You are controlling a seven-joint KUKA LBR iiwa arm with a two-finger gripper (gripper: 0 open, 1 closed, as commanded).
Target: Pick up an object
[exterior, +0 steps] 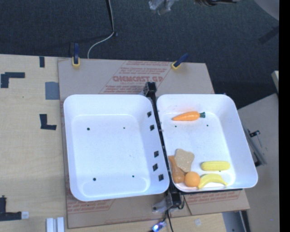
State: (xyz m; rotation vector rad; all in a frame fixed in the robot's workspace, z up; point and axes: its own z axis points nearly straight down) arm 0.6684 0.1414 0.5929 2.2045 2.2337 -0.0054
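Waiting blurred at the top edge, the end effector (161,5) has nothing visibly in it, its opening impossible to tell; next it must descend onto the carrot (186,116) lying alone in the right bin (229,104).

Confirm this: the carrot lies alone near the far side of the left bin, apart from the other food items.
Wrong bin. The camera view shows the carrot lying alone near the far side of the right bin, apart from the other food items clustered at its near edge.
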